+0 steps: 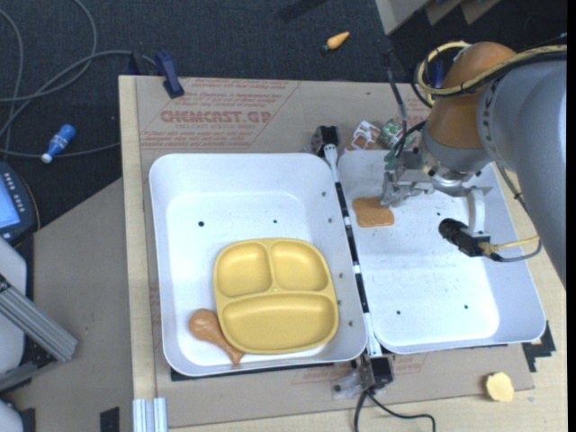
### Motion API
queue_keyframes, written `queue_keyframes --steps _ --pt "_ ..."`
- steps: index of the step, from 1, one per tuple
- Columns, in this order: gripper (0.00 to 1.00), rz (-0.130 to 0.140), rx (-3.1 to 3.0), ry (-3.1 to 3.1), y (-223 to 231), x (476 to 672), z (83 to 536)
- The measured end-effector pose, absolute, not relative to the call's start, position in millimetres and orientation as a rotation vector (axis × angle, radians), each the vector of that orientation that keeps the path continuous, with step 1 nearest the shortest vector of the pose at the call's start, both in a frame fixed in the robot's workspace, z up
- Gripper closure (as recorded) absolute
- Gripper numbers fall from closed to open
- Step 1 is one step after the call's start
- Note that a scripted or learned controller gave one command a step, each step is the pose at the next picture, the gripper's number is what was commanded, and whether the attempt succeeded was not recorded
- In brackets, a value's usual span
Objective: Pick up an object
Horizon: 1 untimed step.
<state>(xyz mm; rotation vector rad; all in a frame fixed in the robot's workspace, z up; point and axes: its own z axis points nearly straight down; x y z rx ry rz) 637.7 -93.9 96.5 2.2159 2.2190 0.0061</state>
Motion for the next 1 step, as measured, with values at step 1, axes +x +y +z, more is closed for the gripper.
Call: queue_keyframes --steps 1 --pt "1.0 -0.006 2.23 2.217 -138.5 606.6 84.0"
